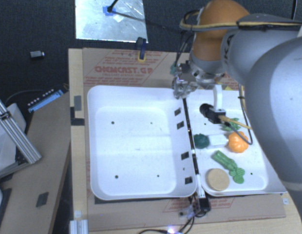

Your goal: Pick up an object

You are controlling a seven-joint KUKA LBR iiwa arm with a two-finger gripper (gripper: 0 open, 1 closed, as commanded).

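Hanging over the far end of the wall between the left bin point(136, 145) and the right bin point(253, 178), the gripper point(181, 88) gave nothing away: whether it was open or shut, or had hold of anything, I could not tell. The objects lay in the right bin: a dark green lump point(201, 140) near its left edge, an orange fruit point(237, 143) to the right of that, and a green leafy toy point(228, 165) and a tan disc point(218, 179) towards the near left corner.

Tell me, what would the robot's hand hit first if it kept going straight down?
Probably the seam where the two white bins meet, near their far end; the hand hangs over it. Depth is unclear, so it might land just inside the left bin.
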